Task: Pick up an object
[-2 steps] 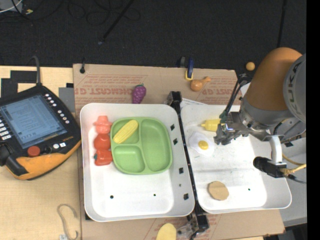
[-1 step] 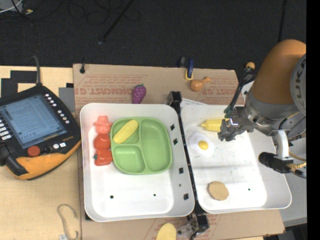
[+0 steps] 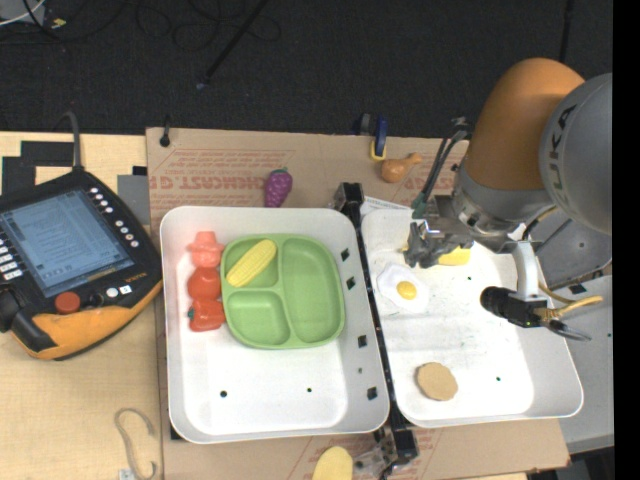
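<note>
- Camera view puts our hand (image 3: 432, 247) low over the upper part of the right bin (image 3: 560, 393), and we cannot tell from this angle whether it is released or clenched, or whether anything sits in it.
- Just behind the hand lies a yellow piece (image 3: 456, 257), partly covered by it; we cannot make out what it is.
- Just below and to the left of the hand lies a toy fried egg (image 3: 404, 290), the nearest clear candidate for picking up.
- Farther down the same bin rests a round tan cookie (image 3: 436, 381), well apart from the hand.
- Across the divider, the left bin (image 3: 260, 408) holds a green divided plate (image 3: 283, 291) with a corn cob (image 3: 249, 261) in one section, and a red toy (image 3: 205, 283) beside it.
- We judge the main risk to be a flat egg slipping under the hand, or the hand closing on air between the egg and the yellow piece.
- Another risk is the black tool (image 3: 520, 306) at the arm's side brushing the bin wall.
- On the tabletop (image 3: 60, 408), a control tablet (image 3: 70, 258) sits well clear.
</note>
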Robot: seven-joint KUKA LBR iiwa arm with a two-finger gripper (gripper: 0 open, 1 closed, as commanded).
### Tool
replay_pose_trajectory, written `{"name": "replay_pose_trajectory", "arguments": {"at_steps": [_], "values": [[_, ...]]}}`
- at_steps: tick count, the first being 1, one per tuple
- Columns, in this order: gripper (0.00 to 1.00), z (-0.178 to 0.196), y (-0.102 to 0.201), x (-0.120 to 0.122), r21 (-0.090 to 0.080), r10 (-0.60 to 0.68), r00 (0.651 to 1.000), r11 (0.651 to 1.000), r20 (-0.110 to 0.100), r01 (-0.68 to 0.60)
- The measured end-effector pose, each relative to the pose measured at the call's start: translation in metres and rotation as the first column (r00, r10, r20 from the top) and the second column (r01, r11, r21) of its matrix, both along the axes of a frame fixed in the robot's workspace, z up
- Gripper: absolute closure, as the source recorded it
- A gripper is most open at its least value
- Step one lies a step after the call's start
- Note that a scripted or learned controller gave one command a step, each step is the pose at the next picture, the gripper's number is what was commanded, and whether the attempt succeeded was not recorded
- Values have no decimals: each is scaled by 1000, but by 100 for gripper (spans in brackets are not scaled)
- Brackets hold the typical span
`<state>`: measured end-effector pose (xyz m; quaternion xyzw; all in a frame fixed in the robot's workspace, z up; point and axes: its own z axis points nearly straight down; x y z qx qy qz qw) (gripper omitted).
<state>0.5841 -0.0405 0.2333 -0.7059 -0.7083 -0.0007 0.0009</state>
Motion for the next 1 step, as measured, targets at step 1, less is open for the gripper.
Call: {"name": "replay_pose_trajectory", "arguments": {"at_steps": [1], "values": [[100,-11,3,16,-2,-5,1000,1000,-1,5]]}}
